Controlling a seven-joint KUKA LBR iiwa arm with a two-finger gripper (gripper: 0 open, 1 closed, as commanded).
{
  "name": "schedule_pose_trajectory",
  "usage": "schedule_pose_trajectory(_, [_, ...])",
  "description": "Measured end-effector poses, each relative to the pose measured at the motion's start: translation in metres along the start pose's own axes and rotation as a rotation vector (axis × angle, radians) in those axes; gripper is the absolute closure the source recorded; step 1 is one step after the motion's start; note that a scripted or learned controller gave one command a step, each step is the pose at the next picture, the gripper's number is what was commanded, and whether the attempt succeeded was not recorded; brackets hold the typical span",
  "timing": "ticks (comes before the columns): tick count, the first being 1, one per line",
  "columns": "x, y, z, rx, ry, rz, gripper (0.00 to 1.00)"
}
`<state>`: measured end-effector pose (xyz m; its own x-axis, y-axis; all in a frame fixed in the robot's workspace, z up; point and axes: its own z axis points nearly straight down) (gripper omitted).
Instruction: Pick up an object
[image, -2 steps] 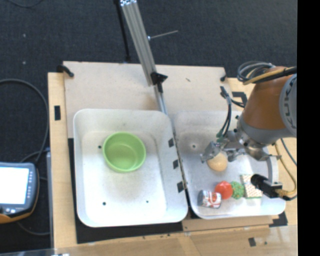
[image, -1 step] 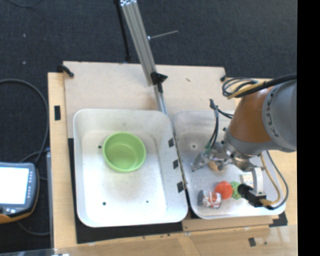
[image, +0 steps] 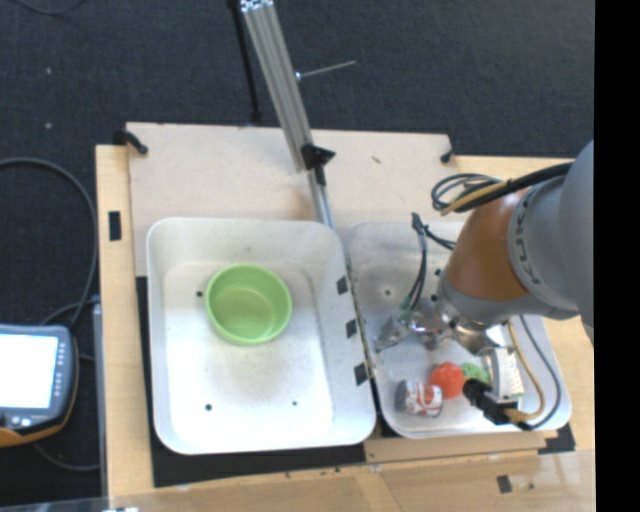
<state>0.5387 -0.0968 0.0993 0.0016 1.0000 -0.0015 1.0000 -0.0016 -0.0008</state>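
My arm (image: 520, 250) hangs over the right bin (image: 560, 405), my tool's (image: 455, 335) grip beyond telling, so descending just above the red object (image: 447, 378) I may clip it aside.

text: none legible | labels: none | numbers: none

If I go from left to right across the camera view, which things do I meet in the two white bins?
Round light-green plastic bowl in the left white bin → small red-and-white can lying on its side in the right white bin → small red-orange rounded object, just right of the can.
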Motion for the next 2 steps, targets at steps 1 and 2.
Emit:
schedule_pose_trajectory(1, [-0.001,0.002,-0.012,-0.005,0.001,0.005,1.00])
schedule_pose_trajectory(2, [-0.008,0.005,-0.057,-0.007,0.000,0.001,1.00])
